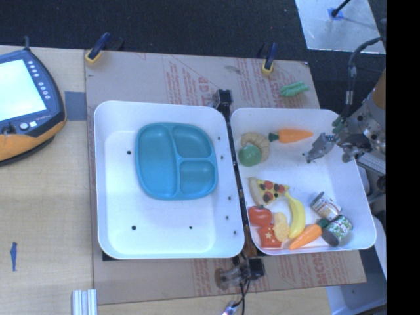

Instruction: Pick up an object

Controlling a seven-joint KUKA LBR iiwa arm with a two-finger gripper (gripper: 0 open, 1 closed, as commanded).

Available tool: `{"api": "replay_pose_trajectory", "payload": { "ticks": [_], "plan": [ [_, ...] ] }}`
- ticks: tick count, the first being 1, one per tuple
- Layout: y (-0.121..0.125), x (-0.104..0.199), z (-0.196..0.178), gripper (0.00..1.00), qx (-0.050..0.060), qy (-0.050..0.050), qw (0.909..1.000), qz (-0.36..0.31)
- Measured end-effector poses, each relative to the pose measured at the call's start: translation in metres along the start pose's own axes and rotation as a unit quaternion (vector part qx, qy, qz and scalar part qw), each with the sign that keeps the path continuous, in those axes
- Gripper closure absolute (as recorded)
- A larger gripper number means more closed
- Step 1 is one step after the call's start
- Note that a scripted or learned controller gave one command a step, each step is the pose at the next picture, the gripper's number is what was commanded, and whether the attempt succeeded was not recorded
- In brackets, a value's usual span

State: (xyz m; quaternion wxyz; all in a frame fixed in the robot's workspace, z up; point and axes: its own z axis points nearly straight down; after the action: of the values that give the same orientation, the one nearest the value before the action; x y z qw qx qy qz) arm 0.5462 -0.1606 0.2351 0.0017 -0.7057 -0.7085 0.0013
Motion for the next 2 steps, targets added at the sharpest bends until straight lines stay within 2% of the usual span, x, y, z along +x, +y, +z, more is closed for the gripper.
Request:
{"api": "replay_pose_trajectory", "payload": {
  "ticks": [1,2],
  "plan": [
    [-0.033,-0.008,0.117,0.00,0.001,0.000,1.0000,-0.001],
    [-0.035,0.043,0.141,0.00,-0.003,-0.001,1.0000,-0.001]
  ]
}}
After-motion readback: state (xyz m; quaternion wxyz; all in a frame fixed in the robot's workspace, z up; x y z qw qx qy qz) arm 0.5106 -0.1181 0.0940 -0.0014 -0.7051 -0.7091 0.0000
